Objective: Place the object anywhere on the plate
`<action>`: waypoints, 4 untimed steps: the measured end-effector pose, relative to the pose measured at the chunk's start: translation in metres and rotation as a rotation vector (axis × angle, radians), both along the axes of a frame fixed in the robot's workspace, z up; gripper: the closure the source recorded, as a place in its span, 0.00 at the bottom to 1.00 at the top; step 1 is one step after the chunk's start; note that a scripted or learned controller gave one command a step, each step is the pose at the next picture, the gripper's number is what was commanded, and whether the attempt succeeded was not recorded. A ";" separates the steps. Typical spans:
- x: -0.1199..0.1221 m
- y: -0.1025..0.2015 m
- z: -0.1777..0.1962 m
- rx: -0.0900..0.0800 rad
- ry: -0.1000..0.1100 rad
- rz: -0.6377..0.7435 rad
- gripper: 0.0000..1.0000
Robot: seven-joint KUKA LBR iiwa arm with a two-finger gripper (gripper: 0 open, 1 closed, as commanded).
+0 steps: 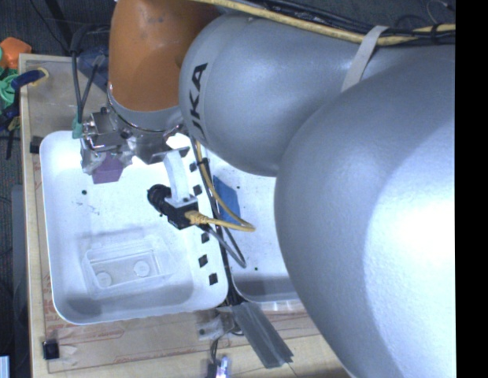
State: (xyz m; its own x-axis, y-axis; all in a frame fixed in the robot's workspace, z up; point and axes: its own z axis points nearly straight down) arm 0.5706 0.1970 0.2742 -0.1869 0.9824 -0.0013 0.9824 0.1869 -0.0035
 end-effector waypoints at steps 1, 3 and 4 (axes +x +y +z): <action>0.027 -0.040 -0.088 0.000 0.004 0.051 1.00; 0.083 -0.072 -0.183 0.001 0.000 0.000 1.00; 0.027 -0.099 -0.083 0.001 0.002 0.153 1.00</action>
State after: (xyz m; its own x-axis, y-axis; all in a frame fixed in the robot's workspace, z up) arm 0.5977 0.0976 0.1910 -0.3349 0.9422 0.0007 0.9422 0.3349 -0.0054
